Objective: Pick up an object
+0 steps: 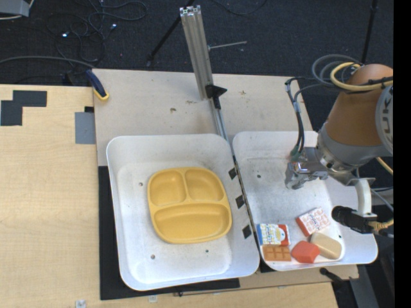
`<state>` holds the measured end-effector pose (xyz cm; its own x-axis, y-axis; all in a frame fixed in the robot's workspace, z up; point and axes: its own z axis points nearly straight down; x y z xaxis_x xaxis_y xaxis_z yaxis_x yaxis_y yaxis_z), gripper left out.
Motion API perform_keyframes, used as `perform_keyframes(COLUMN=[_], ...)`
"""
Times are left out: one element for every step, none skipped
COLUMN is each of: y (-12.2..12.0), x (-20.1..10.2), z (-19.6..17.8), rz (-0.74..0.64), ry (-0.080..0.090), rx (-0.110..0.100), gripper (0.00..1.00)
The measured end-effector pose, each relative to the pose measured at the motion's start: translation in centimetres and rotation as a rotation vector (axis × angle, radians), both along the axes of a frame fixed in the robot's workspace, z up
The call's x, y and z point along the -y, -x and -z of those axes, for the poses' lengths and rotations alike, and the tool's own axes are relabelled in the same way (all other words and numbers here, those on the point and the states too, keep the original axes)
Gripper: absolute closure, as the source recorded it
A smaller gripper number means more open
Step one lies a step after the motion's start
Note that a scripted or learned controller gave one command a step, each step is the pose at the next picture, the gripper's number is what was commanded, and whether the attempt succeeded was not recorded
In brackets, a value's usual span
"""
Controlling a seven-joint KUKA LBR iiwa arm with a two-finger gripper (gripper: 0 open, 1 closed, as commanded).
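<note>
Below, the small red-and-white carton lay nearest the metal gripper, whose finger spread I cannot tell.

Even overhead light, fairly bright on the desk and both white bins. Shadows soft and short, tight under the yellow tray. No harsh glare. Floor beyond stays dark. Picture slightly soft and grainy; small items lack fine detail.

Single fixed camera, high above the pale worktop, looking down at a slant toward 12 o'clock. Mid-range: both shallow white plastic bins fit in frame; grey-and-orange arm enters from 3 o'clock.
</note>
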<state>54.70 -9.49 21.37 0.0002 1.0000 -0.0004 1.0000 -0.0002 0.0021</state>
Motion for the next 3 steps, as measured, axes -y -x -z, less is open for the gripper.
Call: perform_keyframes(y=[-0.1,-0.6,-0.6], x=[0.1,-4.7,-9.6], z=[-2.3,-2.9,-3.5], rz=[0.000,-0.004,-0.005], ry=[0.000,-0.002,-0.001], rx=[-0.002,-0.003,-0.004], gripper=[1.00,1.00,1.00])
